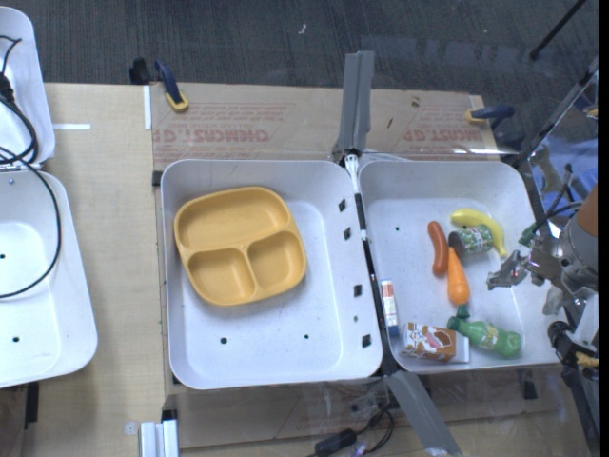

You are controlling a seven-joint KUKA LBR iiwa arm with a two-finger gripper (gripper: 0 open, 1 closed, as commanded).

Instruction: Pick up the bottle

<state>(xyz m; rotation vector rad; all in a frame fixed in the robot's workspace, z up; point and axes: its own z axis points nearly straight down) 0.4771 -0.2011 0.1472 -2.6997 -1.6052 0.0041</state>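
The bottle [489, 337] is green with a lighter label. It lies on its side near the front right corner of the right bin [414, 193], neck pointing left. My gripper [529, 288] hangs over the bin's right side, a little above and to the right of the bottle and apart from it. It is open, with nothing between its fingers.
The right bin also holds a banana [479, 223], a small green can [473, 243], a red sausage [438, 248], a carrot [458, 280], a snack packet [433, 342] and a tube [388, 305] by the left wall. A yellow divided plate [239, 245] lies in the left bin.
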